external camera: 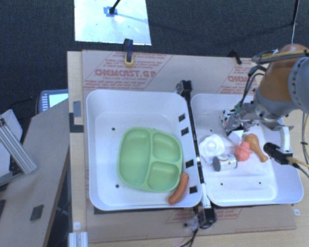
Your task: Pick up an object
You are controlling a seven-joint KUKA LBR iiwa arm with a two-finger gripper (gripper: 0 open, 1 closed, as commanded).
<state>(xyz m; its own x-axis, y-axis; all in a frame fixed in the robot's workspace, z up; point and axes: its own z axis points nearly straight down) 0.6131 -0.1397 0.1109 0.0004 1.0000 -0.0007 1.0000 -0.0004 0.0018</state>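
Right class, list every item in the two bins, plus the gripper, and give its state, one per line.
green divided plate: flat, left bin
sausage: lying against the plate's edge
white cup: tipped, right bin
small can: on its side
pink toy: lying loose
drumstick: lying loose
gripper: low over right bin

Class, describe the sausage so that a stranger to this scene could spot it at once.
Start at the left white bin, which holds a pale green divided plastic plate. Off that plate's lower right corner, against the bin's front edge, lies the orange-brown toy sausage: slim, curved, the bin's one loose item.
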